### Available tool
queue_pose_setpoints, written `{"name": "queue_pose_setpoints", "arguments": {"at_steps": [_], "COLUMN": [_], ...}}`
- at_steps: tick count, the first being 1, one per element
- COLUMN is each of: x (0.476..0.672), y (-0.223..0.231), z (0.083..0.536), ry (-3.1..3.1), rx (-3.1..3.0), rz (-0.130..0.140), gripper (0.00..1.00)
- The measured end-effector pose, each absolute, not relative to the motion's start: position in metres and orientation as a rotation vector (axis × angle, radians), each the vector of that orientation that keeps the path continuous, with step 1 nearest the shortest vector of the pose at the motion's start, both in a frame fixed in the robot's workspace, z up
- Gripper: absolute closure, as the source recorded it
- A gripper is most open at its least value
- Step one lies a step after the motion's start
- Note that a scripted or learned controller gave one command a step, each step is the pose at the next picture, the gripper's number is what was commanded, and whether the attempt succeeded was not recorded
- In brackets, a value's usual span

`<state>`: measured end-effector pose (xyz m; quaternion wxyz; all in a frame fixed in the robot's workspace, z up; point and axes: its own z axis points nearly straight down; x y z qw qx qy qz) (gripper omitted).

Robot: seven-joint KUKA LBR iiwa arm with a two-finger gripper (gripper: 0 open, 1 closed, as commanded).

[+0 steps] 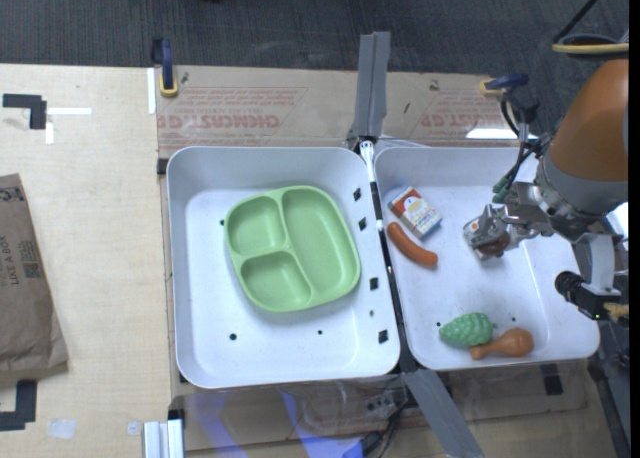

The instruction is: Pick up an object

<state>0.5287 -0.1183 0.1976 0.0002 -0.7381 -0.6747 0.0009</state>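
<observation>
Holding: left bin (200,346), green plate (292,246); right bin (560,336), sausage (412,245); end effector (488,236) grip indiscernible.

One fixed camera looks down at a slant from above the bench (80,146), far enough to take in both bins (190,276), with the arm (590,136) entering at right.

Grey arm (585,171) reaching from right, pincer (487,236) pointing down

Green plate (292,246), orange sausage (413,245), white bins (200,346)
</observation>
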Motion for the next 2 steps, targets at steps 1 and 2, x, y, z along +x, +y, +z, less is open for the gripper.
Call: {"name": "queue_pose_setpoints", "arguments": {"at_steps": [1, 2], "x": [0.553, 0.579], "y": [-0.118, -0.124], "z": [0.238, 0.241], "ry": [-2.295, -2.399], "rx": [-2.146, -2.03], "rz": [0.004, 0.004], "gripper": [1.0, 1.0]}}
